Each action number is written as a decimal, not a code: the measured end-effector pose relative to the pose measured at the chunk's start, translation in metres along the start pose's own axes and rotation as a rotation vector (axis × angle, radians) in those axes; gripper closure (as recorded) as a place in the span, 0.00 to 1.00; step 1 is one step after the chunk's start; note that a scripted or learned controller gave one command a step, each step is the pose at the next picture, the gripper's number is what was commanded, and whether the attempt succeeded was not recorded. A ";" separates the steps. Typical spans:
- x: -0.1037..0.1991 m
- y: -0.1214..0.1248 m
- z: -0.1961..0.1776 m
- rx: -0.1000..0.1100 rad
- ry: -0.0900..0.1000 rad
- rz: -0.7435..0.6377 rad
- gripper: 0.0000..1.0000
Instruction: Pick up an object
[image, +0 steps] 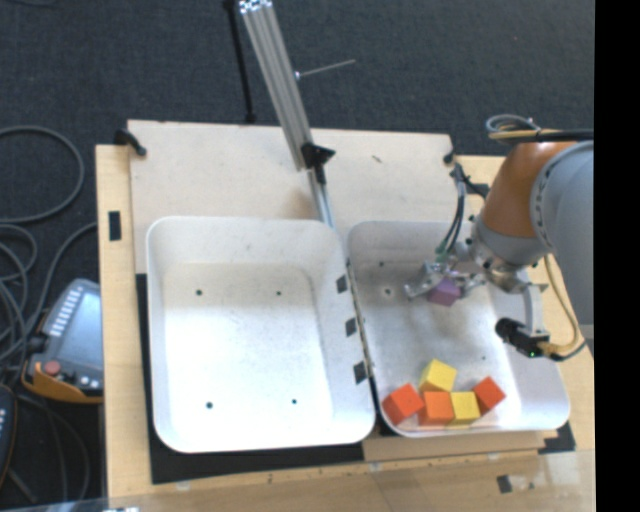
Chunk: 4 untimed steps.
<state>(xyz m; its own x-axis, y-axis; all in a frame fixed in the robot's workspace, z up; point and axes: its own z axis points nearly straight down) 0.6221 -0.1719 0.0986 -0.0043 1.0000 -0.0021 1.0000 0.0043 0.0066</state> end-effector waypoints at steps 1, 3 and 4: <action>-0.003 -0.001 -0.011 0.003 -0.003 -0.003 1.00; 0.057 -0.010 -0.025 0.007 0.000 0.000 1.00; 0.135 -0.024 -0.103 0.000 0.005 -0.006 1.00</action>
